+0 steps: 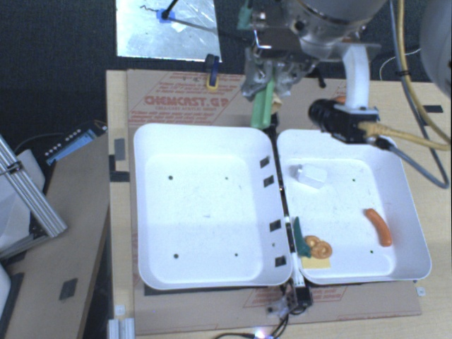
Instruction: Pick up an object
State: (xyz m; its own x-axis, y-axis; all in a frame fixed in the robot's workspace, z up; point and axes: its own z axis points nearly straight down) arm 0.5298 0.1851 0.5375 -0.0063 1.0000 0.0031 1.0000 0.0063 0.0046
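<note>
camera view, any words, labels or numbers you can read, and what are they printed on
"CHEMCAST GP" in red capitals, on the brown protective sheet under the bins, above the left bin.
More red print runs in smaller lines around that brand and on the sheet's front edge below the bins: too small and blurred to read.
No readable text on the bins, the arm or the items in the right bin.
</note>
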